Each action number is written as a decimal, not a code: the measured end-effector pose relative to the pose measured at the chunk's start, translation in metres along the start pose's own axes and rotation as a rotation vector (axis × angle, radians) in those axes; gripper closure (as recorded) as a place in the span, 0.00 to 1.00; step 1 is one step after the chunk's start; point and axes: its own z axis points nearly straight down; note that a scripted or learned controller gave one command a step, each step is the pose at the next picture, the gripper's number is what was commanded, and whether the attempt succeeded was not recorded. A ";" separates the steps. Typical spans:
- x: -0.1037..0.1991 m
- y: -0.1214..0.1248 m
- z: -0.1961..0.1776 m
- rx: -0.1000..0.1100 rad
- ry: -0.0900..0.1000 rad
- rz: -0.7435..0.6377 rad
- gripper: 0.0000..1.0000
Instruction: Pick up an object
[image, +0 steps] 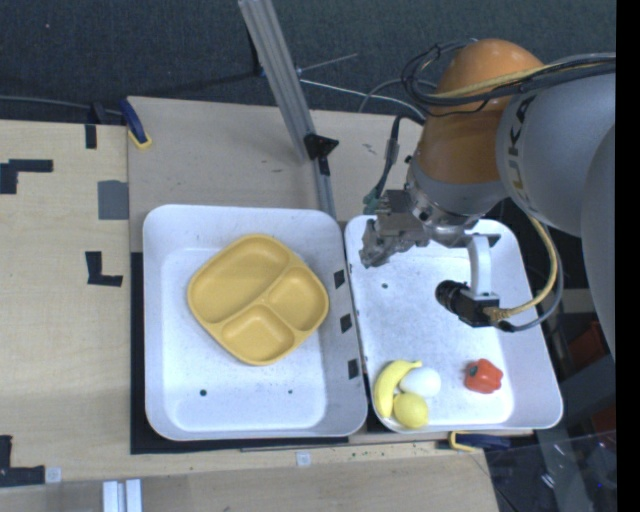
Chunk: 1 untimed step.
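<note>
In the right bin (440, 335), a yellow banana (391, 378), a white egg (421, 382) and a yellow lemon (410, 409) lie bunched at the near left corner. A red pepper (483, 375) sits further right near the front edge. My gripper (377, 248) hangs over the far left corner of the right bin, well apart from all of these. Nothing shows between its fingers.
A yellow divided plate (257, 297) lies in the left bin (175, 390). A grey metal pole (290, 95) slants down to the far edge between the bins. The arm's black cable fitting (462, 303) hangs over the middle of the right bin.
</note>
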 end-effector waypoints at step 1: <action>0.052 0.004 0.029 0.003 -0.001 0.001 1.00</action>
